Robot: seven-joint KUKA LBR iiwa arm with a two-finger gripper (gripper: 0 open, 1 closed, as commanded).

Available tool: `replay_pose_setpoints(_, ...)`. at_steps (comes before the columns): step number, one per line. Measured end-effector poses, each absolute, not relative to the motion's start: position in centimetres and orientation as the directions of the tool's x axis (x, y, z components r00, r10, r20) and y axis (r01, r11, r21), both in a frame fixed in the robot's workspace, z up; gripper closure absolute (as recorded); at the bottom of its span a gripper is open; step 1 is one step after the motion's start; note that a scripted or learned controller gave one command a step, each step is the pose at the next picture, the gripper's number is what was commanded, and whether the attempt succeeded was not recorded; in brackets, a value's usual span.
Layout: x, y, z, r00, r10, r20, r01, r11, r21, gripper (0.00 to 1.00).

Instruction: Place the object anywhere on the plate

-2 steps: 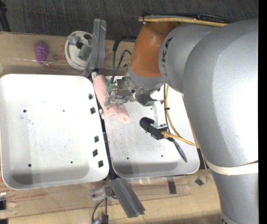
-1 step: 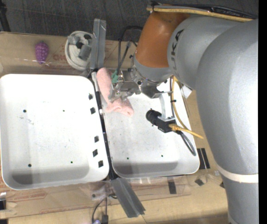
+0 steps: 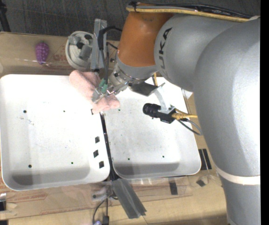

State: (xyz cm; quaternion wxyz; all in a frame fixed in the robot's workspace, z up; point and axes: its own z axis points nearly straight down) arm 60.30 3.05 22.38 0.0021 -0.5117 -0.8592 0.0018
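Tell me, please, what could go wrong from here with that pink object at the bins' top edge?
The pink object lies across the rim between the left bin and the right bin, so a nudge from the gripper might tip it either way. Part of it lies under the gripper, so any grasp is unconfirmed.

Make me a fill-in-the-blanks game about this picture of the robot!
1. The soft toy near the gripper is colored ____.
2. The bench holds ____ white bins.
3. The little fruit behind the left bin is colored ____.
4. The band above the robot's wrist is ____.

Missing words: pink, two, purple, orange
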Motion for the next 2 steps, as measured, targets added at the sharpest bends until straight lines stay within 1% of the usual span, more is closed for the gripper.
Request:
replay_pose_setpoints(1, 61.9, 8.0, 23.6, -0.785, 0.620, -0.001, 0.620, 0.785, -0.001, 1.00)
replay_pose_setpoints(2, 64.0, 13.6, 23.9, -0.966, 0.260, -0.001, 0.260, 0.966, -0.001, 1.00)
